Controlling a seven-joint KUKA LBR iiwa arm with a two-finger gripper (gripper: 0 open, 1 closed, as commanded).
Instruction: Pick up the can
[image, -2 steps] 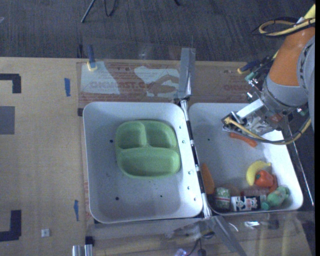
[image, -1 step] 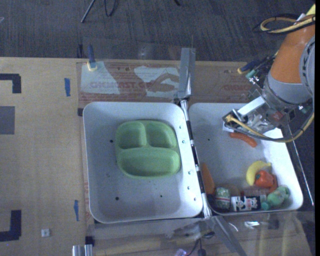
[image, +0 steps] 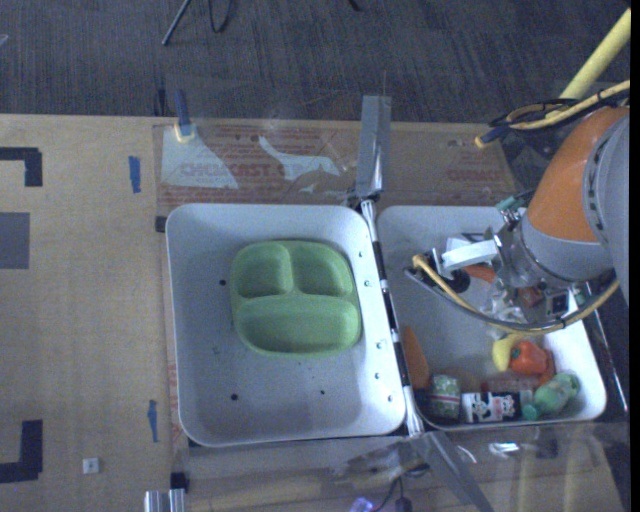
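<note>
Two small cans lie along the front wall of the right bin. One has a green and red label. The other has a white and black label with dark red ends. My gripper hangs under the grey and orange wrist over the bin's back right part, well behind both cans and apart from them. Cables and the wrist body cover much of it. I see nothing held in it.
Near the cans lie an orange carrot-like piece, a yellow and red-orange toy and a green toy. The left bin holds a green divided plate. A metal divider stands behind the bins.
</note>
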